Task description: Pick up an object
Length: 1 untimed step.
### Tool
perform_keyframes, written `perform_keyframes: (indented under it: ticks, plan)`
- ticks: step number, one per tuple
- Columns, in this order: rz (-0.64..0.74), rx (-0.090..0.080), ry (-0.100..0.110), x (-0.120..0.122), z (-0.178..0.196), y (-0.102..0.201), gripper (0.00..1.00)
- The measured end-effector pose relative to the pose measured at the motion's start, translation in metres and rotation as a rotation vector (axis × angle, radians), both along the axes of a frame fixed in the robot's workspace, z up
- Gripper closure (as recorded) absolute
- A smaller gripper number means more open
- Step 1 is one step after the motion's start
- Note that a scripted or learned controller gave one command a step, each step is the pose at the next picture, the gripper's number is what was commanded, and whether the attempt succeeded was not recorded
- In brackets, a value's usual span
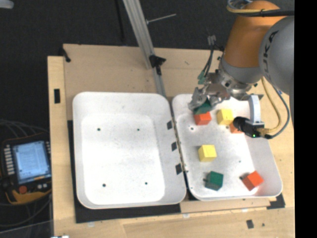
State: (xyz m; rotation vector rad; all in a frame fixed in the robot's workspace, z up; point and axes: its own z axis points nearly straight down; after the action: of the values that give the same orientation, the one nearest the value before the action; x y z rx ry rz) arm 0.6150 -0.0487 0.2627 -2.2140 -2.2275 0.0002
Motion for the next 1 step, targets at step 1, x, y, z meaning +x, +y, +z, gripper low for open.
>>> perform_keyframes:
  ticks: [1]
  plan:
    - [0.002,0.001,0.000,-0.0111,0.0037,0.0556,1.00]
